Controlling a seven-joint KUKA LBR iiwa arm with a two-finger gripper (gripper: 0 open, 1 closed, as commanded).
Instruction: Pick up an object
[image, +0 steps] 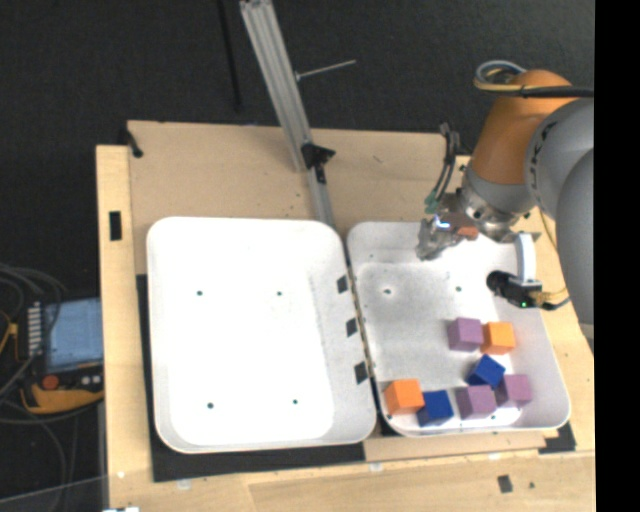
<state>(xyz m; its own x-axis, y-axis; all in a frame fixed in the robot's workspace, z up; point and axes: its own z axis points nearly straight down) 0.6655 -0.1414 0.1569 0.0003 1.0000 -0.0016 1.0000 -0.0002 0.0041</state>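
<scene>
Claw (436, 243) hangs over right bin's (400, 250) far edge; whether it's clenched or released, can't tell. 7 blocks, e.g. purple one (464, 333), sit well nearer cam than claw, bunched w/ others by near wall, prob. awkward to single out.

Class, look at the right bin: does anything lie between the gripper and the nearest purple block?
Nothing visible does. The gripper is at the bin's far edge, and bare white floor separates it from the purple block.
</scene>
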